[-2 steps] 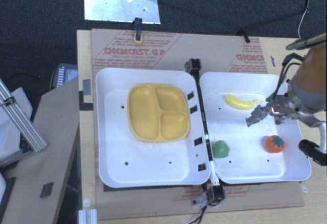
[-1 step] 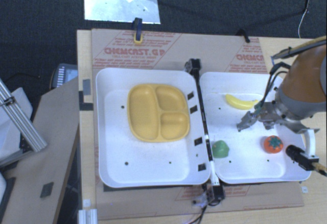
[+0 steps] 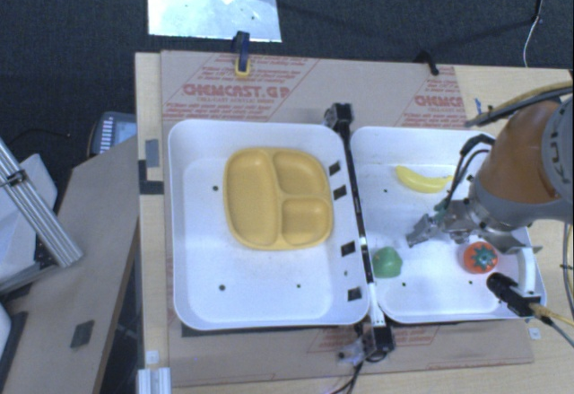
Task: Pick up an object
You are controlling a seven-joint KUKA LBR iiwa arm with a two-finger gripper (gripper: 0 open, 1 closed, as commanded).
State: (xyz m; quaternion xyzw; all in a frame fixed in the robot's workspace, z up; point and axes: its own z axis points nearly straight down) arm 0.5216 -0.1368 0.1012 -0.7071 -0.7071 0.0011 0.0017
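Observation:
In the right bin (image 3: 413, 302) lie a yellow banana (image 3: 423, 178) near the back, a green rounded object (image 3: 387, 262) by the front left wall, and an orange-red object with a teal centre (image 3: 480, 257) at the right. My gripper (image 3: 424, 231) hangs low over the middle of this bin, pointing left. It sits between the banana and the green object, just left of the orange-red one. Nothing shows between its tips.
The left bin (image 3: 197, 293) holds a yellow divided plate (image 3: 276, 197). A black divider rail (image 3: 352, 204) runs between the two bins. The grey and orange arm (image 3: 529, 159) covers the right bin's far right side.

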